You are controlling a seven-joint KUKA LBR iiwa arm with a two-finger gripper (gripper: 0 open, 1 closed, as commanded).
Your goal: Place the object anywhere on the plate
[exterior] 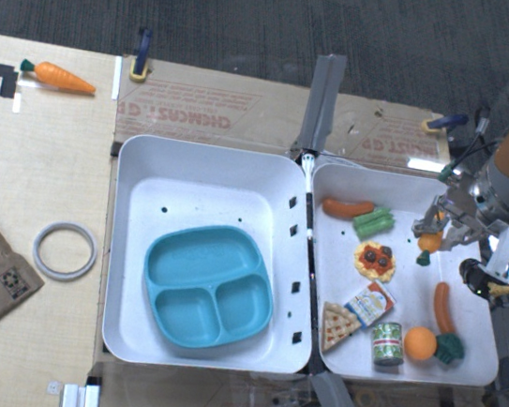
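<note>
A small orange piece (430,241) sits pinched in the hand (432,236) over the right bin (486,365) — toy food litters its floor. The blue plate (209,284) fills the left bin (128,226).

The divided plate (209,283) is located in the left bin (128,226). The right bin (476,368) contains a can (387,344), a pizza slice (338,326), a sausage (445,307) and a ball (420,344). A carrot (60,77) and a tape ring (65,249) lie on the counter (22,173), left of the bins.
</note>
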